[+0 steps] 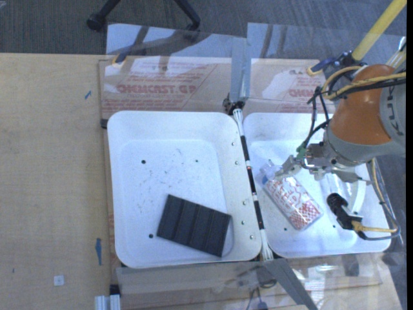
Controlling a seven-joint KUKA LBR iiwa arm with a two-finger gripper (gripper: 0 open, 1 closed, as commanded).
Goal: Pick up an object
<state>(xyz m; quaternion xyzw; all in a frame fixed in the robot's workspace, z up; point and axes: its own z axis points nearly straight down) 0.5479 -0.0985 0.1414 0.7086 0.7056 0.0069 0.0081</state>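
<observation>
Nearest the lens, along the bottom edge, runs the bench (pixel 51 173); on it sit the left bin (pixel 129 134) and the right bin (pixel 277 131). Over the right bin hangs the grey arm (pixel 368 118), its gripper (pixel 292 166) low at the upper end of a red-and-white patterned packet (pixel 293 200) lying flat on that bin's floor. A dark ribbed slab (pixel 193 225) lies in the left bin. Nothing is lifted yet: the grasp and raise remain. Whether the fingers are spread or closed I cannot tell, perhaps touching the packet
</observation>
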